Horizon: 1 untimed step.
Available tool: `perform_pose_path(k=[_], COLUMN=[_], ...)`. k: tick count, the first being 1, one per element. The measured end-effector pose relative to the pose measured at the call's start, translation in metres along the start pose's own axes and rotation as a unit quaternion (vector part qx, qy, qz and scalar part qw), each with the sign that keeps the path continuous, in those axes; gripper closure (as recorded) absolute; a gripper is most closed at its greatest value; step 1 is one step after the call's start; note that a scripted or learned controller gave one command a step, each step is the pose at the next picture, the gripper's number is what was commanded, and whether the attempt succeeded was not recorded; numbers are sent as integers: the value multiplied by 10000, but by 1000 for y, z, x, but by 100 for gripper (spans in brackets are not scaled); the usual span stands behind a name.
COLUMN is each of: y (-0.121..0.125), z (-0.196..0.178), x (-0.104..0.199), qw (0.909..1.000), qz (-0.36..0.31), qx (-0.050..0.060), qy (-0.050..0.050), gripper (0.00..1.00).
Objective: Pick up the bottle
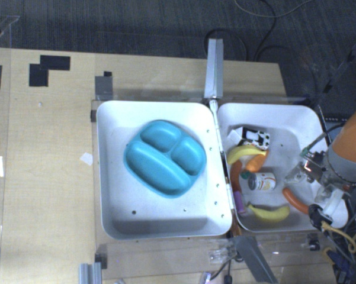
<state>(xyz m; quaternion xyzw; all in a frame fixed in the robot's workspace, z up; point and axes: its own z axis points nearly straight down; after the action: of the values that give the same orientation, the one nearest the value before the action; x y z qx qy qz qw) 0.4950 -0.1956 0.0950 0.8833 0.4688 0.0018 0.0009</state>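
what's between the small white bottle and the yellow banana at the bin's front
In the camera view, bare white floor of the right bin separates the small white bottle from the front yellow banana.

we log a pale wooden bench (pixel 41 158); two white bins (pixel 106 176) at its 3 o'clock, black patches (pixel 47 68) at 10.

This is a robot lab or test cell, not a home or shop. A pale wood counter (pixel 47 158) carries two shallow white bins (pixel 106 176) fixed side by side, held by metal brackets (pixel 214 70) at the far edge and clamps along the near edge. Black tape patches (pixel 47 68) mark the counter's far left corner. Loose cables (pixel 272 5) trail over dark carpet (pixel 136 10) beyond the far edge. At the right edge a grey robot arm (pixel 343 158) with an orange band reaches in — wires hang from its wrist. A clear plastic sheet covers the counter's left part.
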Motion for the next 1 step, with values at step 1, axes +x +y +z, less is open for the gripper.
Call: perform_pose_path(k=[1], y=[1], z=[-11], x=[1], qw=[10000], qz=[-22], qx=[-14], qy=[7], gripper=[100])
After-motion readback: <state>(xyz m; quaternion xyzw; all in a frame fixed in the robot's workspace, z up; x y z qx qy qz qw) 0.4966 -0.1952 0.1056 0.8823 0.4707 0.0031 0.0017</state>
